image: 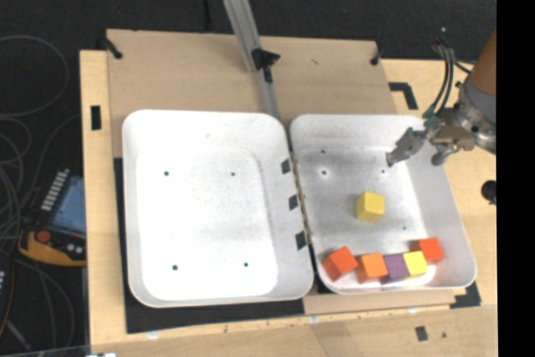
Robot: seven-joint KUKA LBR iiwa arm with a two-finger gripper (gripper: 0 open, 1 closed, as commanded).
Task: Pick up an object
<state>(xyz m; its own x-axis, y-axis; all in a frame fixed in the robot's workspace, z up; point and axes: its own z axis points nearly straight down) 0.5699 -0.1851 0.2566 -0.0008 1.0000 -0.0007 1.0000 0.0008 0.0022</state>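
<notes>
In the right bin [334, 142] a yellow cube [370, 206] sits alone near the middle. Along that bin's front wall lie several cubes: a red-orange one [339, 262], an orange one [372, 266], a purple one [394, 268], a yellow one [415, 264] and another red-orange one [430, 249]. My gripper [414, 159] hangs over the bin's back right part, up and to the right of the lone yellow cube. Its fingers [401, 148] are spread open and there is nothing between them.
The left bin [201, 180] stands beside the right one, the two meeting at a ridge with black clips [294, 201]. A slanted metal post [241, 12] rises from the bench behind the bins. Cables and a hand-held pendant [60, 213] lie off the bench at the left.
</notes>
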